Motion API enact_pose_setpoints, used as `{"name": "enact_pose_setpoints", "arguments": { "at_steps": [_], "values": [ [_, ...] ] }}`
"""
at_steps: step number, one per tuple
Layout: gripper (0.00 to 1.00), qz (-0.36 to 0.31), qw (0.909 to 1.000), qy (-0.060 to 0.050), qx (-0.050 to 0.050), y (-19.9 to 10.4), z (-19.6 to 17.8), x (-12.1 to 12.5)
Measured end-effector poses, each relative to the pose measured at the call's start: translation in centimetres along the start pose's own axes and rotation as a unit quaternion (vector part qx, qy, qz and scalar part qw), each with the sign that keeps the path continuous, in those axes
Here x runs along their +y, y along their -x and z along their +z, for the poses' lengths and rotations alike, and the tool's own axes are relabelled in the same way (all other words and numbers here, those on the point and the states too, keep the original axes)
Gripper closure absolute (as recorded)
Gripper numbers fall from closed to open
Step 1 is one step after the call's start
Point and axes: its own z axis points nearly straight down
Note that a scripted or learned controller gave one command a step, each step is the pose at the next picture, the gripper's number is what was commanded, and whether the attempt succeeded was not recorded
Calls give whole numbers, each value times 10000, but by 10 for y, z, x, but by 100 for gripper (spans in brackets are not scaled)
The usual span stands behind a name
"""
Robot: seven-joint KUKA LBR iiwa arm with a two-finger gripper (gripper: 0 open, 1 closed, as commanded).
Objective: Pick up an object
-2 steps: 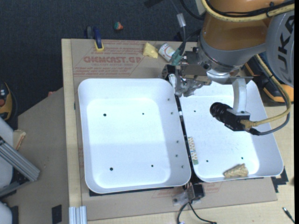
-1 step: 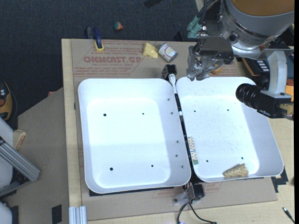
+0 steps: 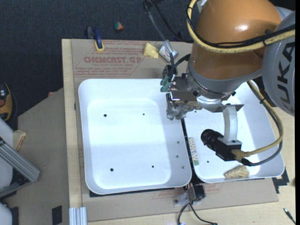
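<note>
Tan scrap (image 3: 236,172) lies by R bin's (image 3: 211,165) front edge; yellow bit (image 3: 151,50) at worktop's (image 3: 70,125) back edge. Arm (image 3: 229,32) holds pincer (image 3: 176,110) low over bins' shared wall; can't tell how open.

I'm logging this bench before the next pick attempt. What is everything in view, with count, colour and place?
bins: two, white, side by side on the board
lump: one, tan, near edge of the right-hand bin
board: one, pale brown with red print, under the bins
clamp: one, blue and yellow, far edge of the board, left
scrap: one, pale yellow, far edge of the board, middle
small item: one, red and green, on the dark floor beyond the board
arm: one, grey with orange band, reaching in from the right
gripper: one, metal, over the far end of the divide between the bins
</note>
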Motion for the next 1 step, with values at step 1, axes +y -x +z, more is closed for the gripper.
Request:
{"name": "enact_pose_setpoints", "arguments": {
  "at_steps": [1],
  "values": [
    [100,-32,9999,141,45,-31,-98,1]
  ]
}}
